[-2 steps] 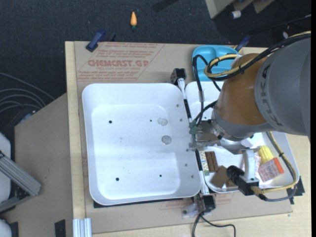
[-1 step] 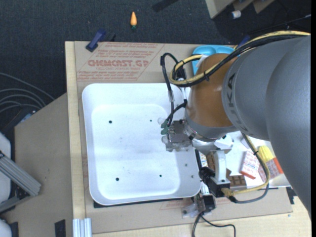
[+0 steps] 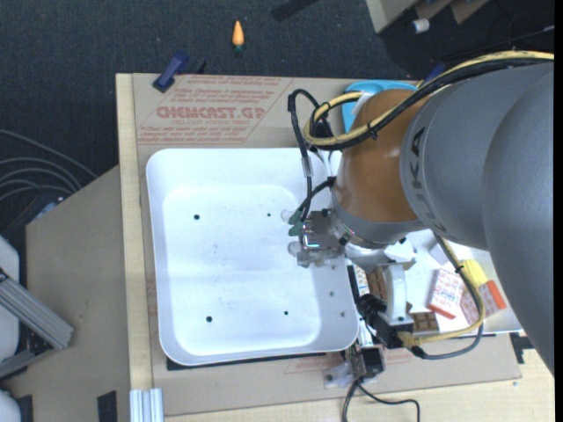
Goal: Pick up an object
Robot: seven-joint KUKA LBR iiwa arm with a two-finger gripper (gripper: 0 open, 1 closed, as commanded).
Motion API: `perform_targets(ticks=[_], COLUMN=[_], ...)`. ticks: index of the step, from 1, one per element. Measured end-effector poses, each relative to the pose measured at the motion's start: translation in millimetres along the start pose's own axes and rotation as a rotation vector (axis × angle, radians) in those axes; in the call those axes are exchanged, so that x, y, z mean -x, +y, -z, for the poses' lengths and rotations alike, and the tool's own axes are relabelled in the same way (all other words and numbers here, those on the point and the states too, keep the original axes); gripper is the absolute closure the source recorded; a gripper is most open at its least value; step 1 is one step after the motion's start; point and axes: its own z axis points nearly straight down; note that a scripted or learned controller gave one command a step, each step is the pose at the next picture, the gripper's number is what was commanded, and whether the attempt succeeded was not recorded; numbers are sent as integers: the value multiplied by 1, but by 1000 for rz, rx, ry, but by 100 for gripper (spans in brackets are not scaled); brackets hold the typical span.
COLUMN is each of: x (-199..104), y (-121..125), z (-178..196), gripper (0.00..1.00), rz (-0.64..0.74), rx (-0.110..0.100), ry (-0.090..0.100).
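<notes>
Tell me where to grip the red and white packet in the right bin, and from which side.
Grip the red and white packet across its two long edges, coming straight down. It seems to lie flat, slightly skewed, in the right bin, so its broad face offers nothing to pinch.

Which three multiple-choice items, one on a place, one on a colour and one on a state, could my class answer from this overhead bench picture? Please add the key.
1. Where does the arm hang?
A. over the right bin
B. over the floor
C. over the left bin's left edge

2. What colour is the band above the wrist?
A. green
B. orange
C. white

3. How is the left bin lit?
A. in darkness
B. brightly, its white floor plain to see
C. wholly shadowed by the arm

Key: 1 A, the arm covers the right bin; 2 B, the band is orange; 3 B, the floor shows white with dark dots.
</notes>
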Motion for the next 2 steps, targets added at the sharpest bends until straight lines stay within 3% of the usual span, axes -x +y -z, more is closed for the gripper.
perform_targets(ticks=[1, 2], x=[-61, -24], y=[-1, 0], z=[-67, 49], gripper=[100, 100], rz=[-1, -2], rx=[-4, -1], ry=[0, 0])
